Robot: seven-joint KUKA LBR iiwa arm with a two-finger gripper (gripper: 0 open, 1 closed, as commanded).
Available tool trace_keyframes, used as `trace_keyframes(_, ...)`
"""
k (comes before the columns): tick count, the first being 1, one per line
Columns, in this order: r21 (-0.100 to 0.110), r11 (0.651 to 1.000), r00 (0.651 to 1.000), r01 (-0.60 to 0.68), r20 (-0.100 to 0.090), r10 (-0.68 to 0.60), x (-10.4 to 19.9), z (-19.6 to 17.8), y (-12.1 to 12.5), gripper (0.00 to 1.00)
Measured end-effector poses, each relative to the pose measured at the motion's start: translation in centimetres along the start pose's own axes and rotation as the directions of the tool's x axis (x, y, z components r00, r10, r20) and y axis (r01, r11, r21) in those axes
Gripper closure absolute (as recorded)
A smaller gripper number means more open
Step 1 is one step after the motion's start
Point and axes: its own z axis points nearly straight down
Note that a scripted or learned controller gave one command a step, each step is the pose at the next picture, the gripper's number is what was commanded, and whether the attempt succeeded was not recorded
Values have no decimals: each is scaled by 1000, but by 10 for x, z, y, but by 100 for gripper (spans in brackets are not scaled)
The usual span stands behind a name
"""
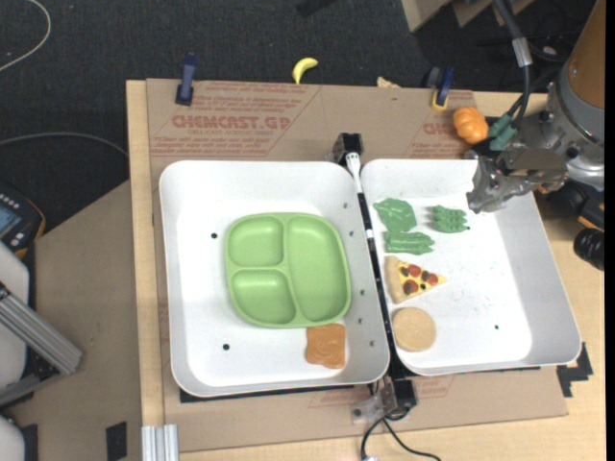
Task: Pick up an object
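While the grey arm is reaching in from the right, the fingers (483, 200) are being held low over the far edge of the right bin (538, 286), and whether they are open or closed cannot be told, since they are showing as a dark blurred mass; nothing is being seen between them. Just to the left of the fingers, a dark green leafy piece (448, 220) is lying on the bin floor, near but apart from them. Further left, a larger green leaf piece (394, 212) is lying, and below it a third green piece (409, 243) is resting. Below and left of the fingers, well apart from them, a pizza slice (411, 278) is lying flat, with a round tan cookie (414, 328) lying just below it. Above the fingers, outside the bin, a small orange object (470, 124) is sitting on the cardboard-covered surface (240, 123).

Far to the left of the fingers, the left bin (187, 257) is carrying a green divided plate (286, 268), lying flat with three compartments. Just beside the plate's lower corner, an orange-brown toy piece (327, 345) is resting on the bin floor. Well up and left of the fingers, a yellow banana (304, 67) is lying beyond the cardboard's far edge, and blue clamps (185, 80) are being used on that edge.
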Motion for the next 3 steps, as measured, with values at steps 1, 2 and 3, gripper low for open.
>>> trace_keyframes(1, 23, 1000, 1000, 3, -1, -3, 85, 246, -6, 100)
trace_keyframes(2, -2, 1000, 1000, 7, -5, -7, 149, 171, -1, 100)
trace_keyframes(3, -2, 1000, 1000, 11, -7, -11, 244, 119, -2, 100)
